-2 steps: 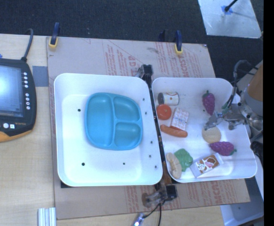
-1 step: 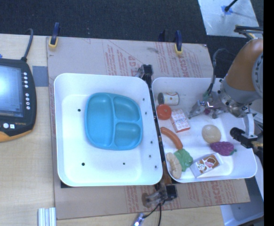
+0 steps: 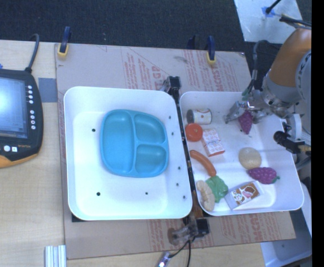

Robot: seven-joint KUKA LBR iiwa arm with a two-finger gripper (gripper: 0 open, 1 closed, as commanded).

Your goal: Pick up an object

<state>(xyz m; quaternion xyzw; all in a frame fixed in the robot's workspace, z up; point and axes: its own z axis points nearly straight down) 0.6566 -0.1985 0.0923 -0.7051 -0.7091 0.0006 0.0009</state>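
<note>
The end effector grips a purple grape bunch over the right bin. A blue plate lies in the left bin

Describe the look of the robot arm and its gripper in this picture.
The arm is thick and rounded, grey with an orange band above the wrist. Its gripper is a small cluster of grey metal parts with slim fingers. A black part juts from the arm's lower side.
</note>
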